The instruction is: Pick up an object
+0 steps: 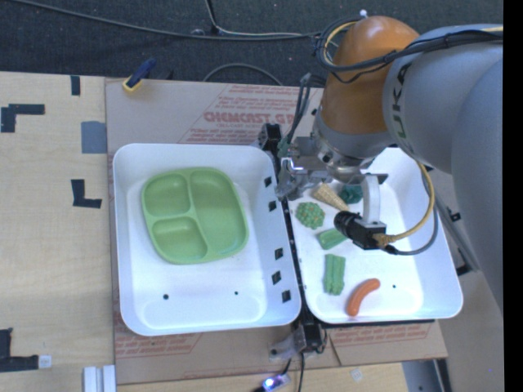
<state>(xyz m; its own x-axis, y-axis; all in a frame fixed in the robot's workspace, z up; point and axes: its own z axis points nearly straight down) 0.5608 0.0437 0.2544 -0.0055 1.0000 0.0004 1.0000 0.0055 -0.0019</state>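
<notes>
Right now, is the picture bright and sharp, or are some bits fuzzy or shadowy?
In the camera view the light is bright and even; the white right bin almost glares. The green divided plate and the orange sausage toy look sharp. The big grey arm, close to the camera, looks a little soft, and it casts a shadow over the toys beneath the claw.

Overhead view of two white bins side by side. The left bin [131,219] holds a green three-compartment plate [194,215]. The arm's gripper [315,178] hangs over the right bin [433,288], above a green broccoli floret [309,214], a tan wedge [328,196], a green pod [333,273] and an orange sausage [363,296].
</notes>
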